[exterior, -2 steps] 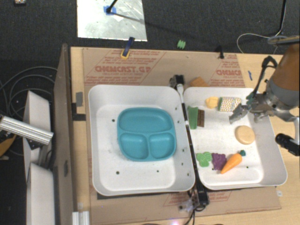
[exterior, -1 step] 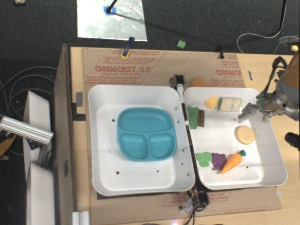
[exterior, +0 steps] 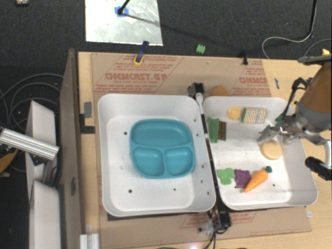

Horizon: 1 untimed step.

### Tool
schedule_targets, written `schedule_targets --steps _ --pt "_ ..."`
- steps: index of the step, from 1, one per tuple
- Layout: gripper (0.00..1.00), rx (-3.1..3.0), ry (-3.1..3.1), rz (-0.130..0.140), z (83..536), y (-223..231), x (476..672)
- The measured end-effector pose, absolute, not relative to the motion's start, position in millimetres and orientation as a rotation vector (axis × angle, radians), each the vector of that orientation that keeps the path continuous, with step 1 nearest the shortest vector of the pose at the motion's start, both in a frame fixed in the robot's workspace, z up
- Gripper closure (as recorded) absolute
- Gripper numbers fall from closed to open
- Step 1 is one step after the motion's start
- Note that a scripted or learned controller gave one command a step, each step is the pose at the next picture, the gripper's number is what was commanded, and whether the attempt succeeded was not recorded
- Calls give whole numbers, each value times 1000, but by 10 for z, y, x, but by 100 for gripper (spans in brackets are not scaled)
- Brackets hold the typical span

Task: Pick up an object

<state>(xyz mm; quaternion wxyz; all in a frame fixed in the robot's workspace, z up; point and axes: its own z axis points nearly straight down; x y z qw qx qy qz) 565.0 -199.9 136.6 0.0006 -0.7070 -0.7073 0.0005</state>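
Tabletop: brown board on dark carpet. Left bin: blue divided tray. Right bin, near to far: carrot, purple grapes, green piece; pale round bun just below gripper, touching or not unclear; gripper's state cannot be told. Farther: speckled block, yellow piece.

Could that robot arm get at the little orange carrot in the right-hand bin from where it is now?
Probably yes. The carrot lies uncovered, with open bin floor between it and the end effector above; only purple grapes crowd its left side.
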Motion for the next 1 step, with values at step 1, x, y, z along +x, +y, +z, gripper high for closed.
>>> schedule_targets --steps 1 --pt "0 -2219 -2230 -1 866 -2066 5883"
